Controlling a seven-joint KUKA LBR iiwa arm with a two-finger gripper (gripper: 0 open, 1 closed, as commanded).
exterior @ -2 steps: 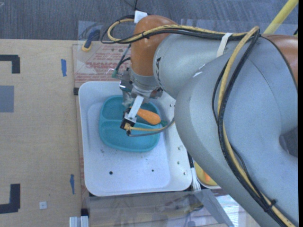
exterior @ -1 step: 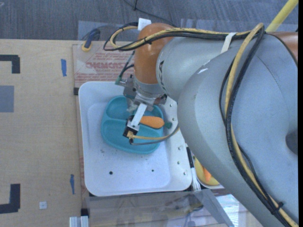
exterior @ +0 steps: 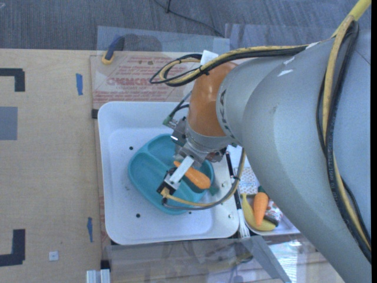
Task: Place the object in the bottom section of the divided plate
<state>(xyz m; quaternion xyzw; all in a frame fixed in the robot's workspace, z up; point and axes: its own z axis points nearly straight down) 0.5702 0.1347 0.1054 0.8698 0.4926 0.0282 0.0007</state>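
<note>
A teal divided plate (exterior: 147, 170) lies in the left white bin (exterior: 118, 217). The grey arm with its orange band reaches in from the right, and the gripper (exterior: 191, 168) hangs low over the right part of the plate. An orange, carrot-like object (exterior: 199, 179) lies right beneath the gripper, on the plate's right side. The wrist hides where the gripper meets the object, so I cannot make out whether it is gripped or resting on the plate. The arm also covers much of the plate's right rim.
In the right bin (exterior: 250, 229), mostly under the arm, lie an orange carrot (exterior: 260, 205) and a yellow banana-like piece (exterior: 262, 223). A yellow cable loops below the wrist across the plate's lower edge. Bare bin floor surrounds the plate on its left and lower sides.
</note>
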